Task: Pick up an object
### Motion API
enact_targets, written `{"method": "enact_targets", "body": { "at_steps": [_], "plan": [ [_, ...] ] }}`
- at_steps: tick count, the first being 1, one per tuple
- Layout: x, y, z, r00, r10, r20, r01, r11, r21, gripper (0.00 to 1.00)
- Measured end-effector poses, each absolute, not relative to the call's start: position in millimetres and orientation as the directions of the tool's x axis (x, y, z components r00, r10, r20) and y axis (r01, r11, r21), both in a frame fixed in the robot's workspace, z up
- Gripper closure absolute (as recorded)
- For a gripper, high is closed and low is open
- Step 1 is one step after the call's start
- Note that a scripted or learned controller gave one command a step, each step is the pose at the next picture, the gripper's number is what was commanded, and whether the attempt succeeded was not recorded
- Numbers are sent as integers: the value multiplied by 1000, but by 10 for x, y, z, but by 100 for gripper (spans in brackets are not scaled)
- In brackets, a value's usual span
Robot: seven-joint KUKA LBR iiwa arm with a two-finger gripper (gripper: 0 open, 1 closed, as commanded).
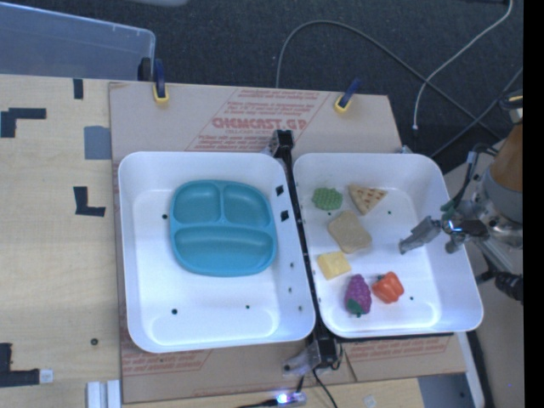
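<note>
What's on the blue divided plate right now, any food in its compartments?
Empty. The blue divided plate in the left bin shows bare blue in all three compartments; the toy food pieces all lie in the right bin.

Two shallow white bins, one blue sectioned plastic plate, six toy foods: green broccoli, tan wedge, beige slab, yellow cube, purple grapes, orange pepper.

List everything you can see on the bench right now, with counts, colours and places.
shallow white plastic bins: 2, side by side
blue divided plastic plate: 1, left bin
green bumpy toy vegetable: 1, right bin, top
tan triangular toy slice: 1, right bin, top
beige toy bread slice: 1, right bin, middle
yellow toy cheese block: 1, right bin
purple toy grapes: 1, right bin, bottom
orange toy pepper: 1, right bin, bottom
yellow-tipped clamps: 2, board's far edge
tool: 1, grey, over right bin's right side
</note>
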State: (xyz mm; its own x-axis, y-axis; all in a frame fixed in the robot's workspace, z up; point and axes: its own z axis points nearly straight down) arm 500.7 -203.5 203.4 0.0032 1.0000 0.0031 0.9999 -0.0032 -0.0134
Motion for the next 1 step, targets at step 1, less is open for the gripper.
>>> {"method": "enact_targets", "body": {
  "at_steps": [1],
  "plan": [
    [5037,-2033,2094,-1,1000,0,1000,1,-2,0]
  ]
}}
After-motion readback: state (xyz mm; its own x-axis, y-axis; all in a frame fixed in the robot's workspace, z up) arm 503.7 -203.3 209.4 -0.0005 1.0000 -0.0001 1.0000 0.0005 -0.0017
